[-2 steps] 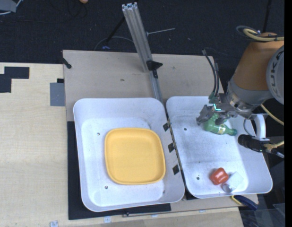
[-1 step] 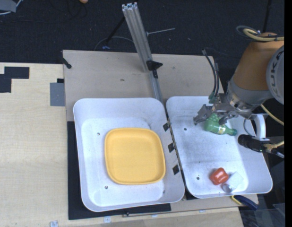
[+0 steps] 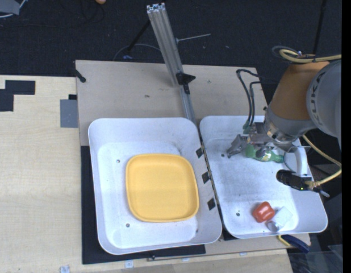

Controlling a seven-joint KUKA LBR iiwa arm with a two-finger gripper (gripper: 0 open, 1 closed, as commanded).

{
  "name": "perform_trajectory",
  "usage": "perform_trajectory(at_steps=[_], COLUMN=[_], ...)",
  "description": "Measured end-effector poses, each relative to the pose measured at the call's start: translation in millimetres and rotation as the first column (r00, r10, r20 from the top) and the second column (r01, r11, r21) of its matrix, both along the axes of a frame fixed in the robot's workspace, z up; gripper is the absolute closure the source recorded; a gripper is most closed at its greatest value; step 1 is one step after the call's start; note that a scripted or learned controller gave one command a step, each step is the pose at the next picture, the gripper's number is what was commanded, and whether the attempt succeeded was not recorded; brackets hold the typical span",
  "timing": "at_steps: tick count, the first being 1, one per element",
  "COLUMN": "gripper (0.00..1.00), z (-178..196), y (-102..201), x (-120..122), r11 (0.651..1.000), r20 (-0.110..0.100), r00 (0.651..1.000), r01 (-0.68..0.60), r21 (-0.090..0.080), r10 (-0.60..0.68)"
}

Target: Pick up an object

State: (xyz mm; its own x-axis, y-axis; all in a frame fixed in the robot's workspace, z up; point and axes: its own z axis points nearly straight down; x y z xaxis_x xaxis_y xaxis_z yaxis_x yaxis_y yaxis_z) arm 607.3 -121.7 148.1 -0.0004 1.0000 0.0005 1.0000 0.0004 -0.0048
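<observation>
Green object point(image 3: 265, 153) in right bin point(image 3: 243, 178), upper part, directly under gripper point(image 3: 250, 145), partly hidden by wrist. Jaw state: cannot tell, blocked by wrist hardware. Red object point(image 3: 263, 211) near right bin's lower edge, well apart from gripper; small grey piece point(image 3: 273, 225) just beside it. Yellow square plate point(image 3: 162, 187) flat in left bin point(image 3: 107, 152). Grey arm with orange band point(image 3: 297, 98) entering from right.

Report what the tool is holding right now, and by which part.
It cannot be told. The tool sits low in the right white bin, right beside a small green object, but the wrist hides whether anything is gripped.
</observation>
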Motion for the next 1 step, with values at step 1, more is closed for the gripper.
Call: perform_trajectory(at_steps=[1], gripper=[0.00], z=[-52.9], y=[0.7], x=[-1.1], r11=[1.000], r20=[0.000], r00=[1.000], r01=[0.000], r21=[0.000], r10=[0.000])
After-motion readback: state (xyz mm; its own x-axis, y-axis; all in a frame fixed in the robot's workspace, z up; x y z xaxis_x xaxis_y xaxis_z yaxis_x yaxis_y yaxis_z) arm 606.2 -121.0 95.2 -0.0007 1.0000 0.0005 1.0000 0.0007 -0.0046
